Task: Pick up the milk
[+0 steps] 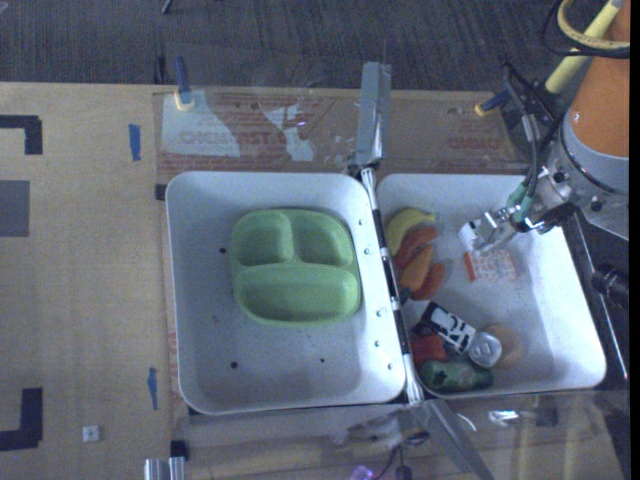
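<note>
Right bin [560, 298]; end effector [492, 230] just above milk [491, 264].

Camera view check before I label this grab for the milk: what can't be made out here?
- Two-finger gripper: too small and blurred in the camera view to read its finger state.
- Black-and-white milk carton: print too small to read.
- Small red-and-white packet: blurred; contact with gripper unclear.
- Grey arm: cut off by right edge.

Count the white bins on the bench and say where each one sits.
2. The left bin holds a green divided tray. The right bin, touching it along the middle, holds the food items, with the gripper over its upper part.
</note>
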